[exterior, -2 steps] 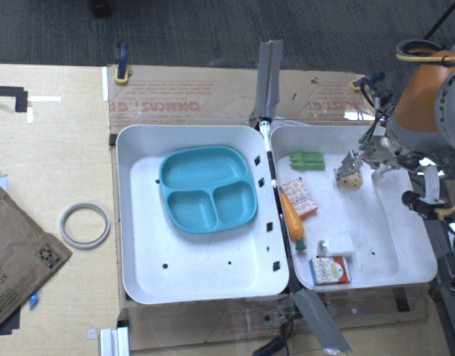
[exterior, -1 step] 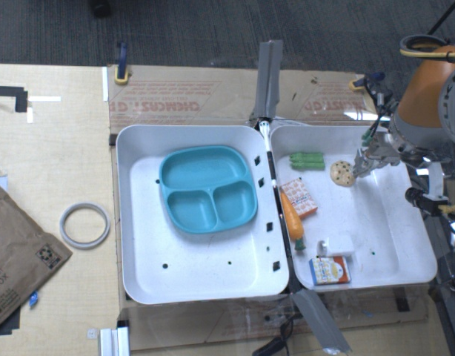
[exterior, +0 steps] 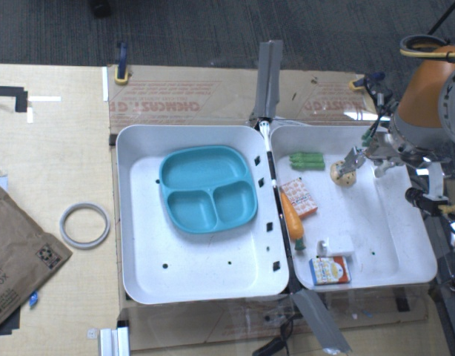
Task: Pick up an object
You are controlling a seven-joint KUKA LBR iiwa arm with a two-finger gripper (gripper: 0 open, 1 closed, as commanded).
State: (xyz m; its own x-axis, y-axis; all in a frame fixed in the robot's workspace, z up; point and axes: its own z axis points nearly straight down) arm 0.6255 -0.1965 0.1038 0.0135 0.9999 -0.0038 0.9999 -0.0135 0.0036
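Observation:
The right bin [exterior: 405, 262] holds several small items. A green block [exterior: 307, 161] lies at its back left, and a round tan cookie-like toy [exterior: 343, 173] sits beside it. Along the left wall lie a red and white packet [exterior: 299, 198] and an orange carrot [exterior: 292, 219]. A small white piece [exterior: 336, 244] and a red and orange carton [exterior: 330, 271] rest near the front. My gripper [exterior: 368, 163] hangs at the bin's back right, just right of the cookie toy, open with nothing between its fingers.
The left bin [exterior: 138, 258] holds a teal divided plate [exterior: 208, 189]. A grey tape ring [exterior: 85, 224] and a brown cardboard box [exterior: 16, 254] lie on the bench to the left. A grey post [exterior: 269, 76] stands behind the divider between the bins.

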